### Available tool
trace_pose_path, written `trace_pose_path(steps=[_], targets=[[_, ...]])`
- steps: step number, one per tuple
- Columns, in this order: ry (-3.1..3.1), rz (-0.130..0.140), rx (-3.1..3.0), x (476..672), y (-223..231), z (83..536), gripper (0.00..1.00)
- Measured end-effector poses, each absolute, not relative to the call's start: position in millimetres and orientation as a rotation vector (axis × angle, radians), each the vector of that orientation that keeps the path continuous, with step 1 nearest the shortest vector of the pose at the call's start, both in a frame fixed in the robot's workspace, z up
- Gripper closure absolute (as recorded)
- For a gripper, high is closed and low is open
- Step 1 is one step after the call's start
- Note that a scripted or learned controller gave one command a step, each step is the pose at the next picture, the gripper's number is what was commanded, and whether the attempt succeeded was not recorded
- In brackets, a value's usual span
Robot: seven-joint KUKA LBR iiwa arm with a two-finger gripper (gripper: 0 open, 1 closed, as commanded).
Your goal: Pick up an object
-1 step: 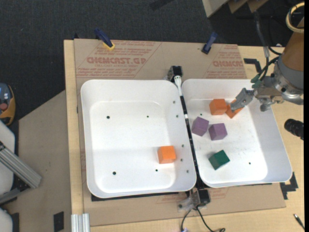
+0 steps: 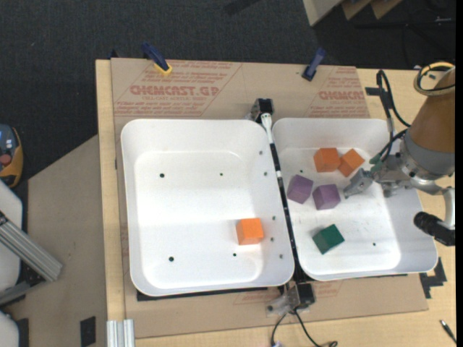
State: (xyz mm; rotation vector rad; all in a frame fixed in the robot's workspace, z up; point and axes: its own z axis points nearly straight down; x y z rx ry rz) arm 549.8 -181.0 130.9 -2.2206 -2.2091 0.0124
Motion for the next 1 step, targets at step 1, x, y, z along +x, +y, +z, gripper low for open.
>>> trace_pose_path(steps=[1], targets=[[-2.232,-0.008,-2.218,604.1,-122.3,83.8,0.0]])
